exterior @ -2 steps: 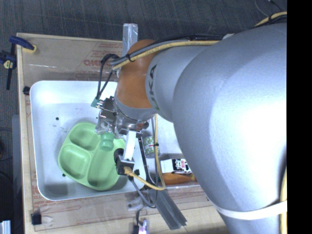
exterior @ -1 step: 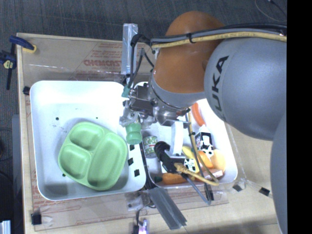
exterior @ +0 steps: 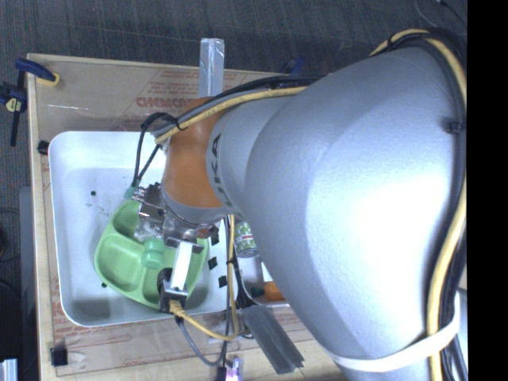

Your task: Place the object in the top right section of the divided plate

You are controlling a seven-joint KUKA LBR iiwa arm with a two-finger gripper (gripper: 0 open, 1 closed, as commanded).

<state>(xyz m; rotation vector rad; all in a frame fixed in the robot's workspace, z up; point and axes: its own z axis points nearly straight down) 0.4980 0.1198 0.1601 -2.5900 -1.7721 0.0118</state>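
Observation:
A light green divided plate (exterior: 119, 256) lies in the left white bin (exterior: 75, 205), toward its front right. My gripper (exterior: 152, 232) hangs over the plate's right half, and the wrist hides much of that side. A small rounded green thing (exterior: 152, 253) shows just under the gripper, against the plate. I cannot tell whether it is held or resting on the plate. The plate's left sections are in plain sight and hold nothing.
The big grey arm covers most of the right bin. A small labelled bottle (exterior: 244, 240) and something orange (exterior: 274, 293) peek out beside the arm there. Bare bin floor lies left of and behind the plate.

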